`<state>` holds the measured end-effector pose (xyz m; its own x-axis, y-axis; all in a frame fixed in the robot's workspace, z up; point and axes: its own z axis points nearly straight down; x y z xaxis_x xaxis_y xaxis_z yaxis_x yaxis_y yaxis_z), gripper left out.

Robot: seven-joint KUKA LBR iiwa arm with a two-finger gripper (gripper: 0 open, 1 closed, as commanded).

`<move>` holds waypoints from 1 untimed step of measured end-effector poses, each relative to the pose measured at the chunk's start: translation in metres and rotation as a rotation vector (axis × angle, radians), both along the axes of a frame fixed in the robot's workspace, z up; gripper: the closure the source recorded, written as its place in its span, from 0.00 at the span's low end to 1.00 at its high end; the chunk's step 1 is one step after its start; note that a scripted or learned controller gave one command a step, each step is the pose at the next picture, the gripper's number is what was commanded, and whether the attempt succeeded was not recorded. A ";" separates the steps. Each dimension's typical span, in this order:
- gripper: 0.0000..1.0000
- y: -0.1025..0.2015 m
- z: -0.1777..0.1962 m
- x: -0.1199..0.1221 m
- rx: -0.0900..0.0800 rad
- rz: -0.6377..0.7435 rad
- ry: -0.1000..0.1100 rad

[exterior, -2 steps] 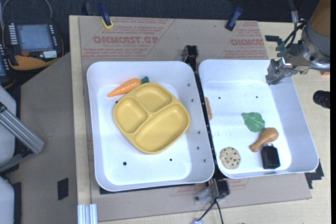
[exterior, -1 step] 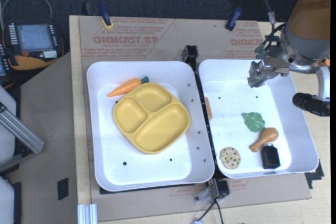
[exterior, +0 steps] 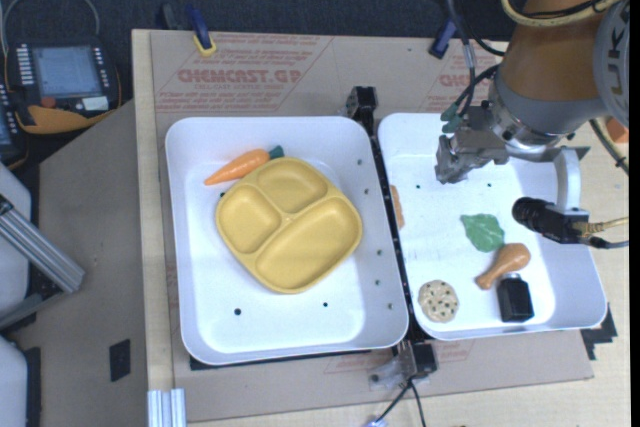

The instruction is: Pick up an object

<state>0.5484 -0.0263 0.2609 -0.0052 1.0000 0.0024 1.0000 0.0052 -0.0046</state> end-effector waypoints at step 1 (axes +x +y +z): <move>1.00 0.057 -0.006 -0.015 0.001 0.001 -0.001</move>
